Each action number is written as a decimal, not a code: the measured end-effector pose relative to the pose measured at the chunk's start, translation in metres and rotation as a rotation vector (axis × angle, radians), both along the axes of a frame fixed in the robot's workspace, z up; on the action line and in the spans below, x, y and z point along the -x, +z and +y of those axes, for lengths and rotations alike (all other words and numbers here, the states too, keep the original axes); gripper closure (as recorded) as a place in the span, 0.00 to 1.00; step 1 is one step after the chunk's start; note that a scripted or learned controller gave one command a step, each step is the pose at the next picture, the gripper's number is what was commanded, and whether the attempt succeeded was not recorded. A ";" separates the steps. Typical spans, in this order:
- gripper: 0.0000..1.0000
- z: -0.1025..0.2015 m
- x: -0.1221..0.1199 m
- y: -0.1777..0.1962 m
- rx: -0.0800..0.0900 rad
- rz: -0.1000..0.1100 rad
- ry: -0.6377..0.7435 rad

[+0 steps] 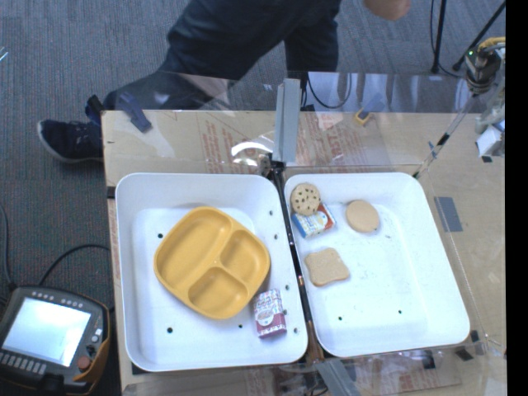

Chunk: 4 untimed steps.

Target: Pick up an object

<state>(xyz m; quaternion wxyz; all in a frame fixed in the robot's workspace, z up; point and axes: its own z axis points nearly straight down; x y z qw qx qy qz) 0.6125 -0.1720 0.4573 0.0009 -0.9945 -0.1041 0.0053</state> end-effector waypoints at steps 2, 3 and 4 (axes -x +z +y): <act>1.00 -0.001 -0.009 -0.037 -0.002 0.004 -0.004; 1.00 0.035 -0.021 0.029 -0.001 -0.008 0.019; 1.00 0.135 -0.016 -0.078 -0.001 0.007 0.055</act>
